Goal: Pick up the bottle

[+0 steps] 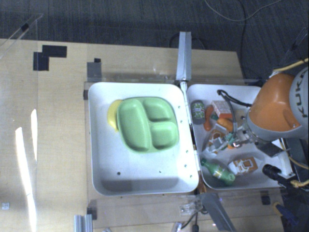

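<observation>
A green plastic bottle (218,171) lies on its side near the front left corner of the right bin (241,183). The arm's orange band (274,108) hangs over the right side of that bin. My gripper (228,142) is low among the items in the bin's middle, behind and slightly right of the bottle. The bottle lies apart from the gripper, with nothing touching it.
Around the gripper lie a small dark can (197,109), orange pieces (209,117), a small box (222,108) and a brown-and-white packet (243,165). In the left bin (104,173), a green divided plate (147,123) rests over a yellow object (112,115).
</observation>
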### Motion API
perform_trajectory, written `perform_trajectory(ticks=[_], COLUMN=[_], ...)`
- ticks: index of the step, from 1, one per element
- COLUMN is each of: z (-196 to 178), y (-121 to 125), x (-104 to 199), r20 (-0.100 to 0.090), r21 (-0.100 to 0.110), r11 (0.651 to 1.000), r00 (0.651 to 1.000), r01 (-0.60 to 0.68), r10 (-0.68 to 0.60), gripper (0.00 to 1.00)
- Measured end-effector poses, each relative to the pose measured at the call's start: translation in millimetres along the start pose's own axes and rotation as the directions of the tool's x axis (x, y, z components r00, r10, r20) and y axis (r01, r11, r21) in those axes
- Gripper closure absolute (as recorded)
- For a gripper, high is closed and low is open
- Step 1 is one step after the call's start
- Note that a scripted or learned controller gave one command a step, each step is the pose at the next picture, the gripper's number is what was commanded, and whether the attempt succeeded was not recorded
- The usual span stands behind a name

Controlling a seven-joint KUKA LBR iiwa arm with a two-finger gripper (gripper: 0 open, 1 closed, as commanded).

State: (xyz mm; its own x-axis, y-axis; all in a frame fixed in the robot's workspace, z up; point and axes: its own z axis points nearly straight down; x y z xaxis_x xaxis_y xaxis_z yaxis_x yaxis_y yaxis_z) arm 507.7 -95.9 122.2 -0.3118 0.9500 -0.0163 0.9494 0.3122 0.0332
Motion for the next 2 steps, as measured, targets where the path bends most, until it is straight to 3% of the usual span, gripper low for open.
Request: perform_trajectory(ticks=[1, 2], z=[-43.1, -64.2], y=[12.4, -5.2], x=[85.9, 36.4], r20=[-0.017, -0.014], r21=[0.027, 0.025], r11=[0.998, 0.998], r00=[0.999, 0.998], r01=[0.048, 0.055], r10=[-0.047, -0.054], gripper=[0.0, 0.0])
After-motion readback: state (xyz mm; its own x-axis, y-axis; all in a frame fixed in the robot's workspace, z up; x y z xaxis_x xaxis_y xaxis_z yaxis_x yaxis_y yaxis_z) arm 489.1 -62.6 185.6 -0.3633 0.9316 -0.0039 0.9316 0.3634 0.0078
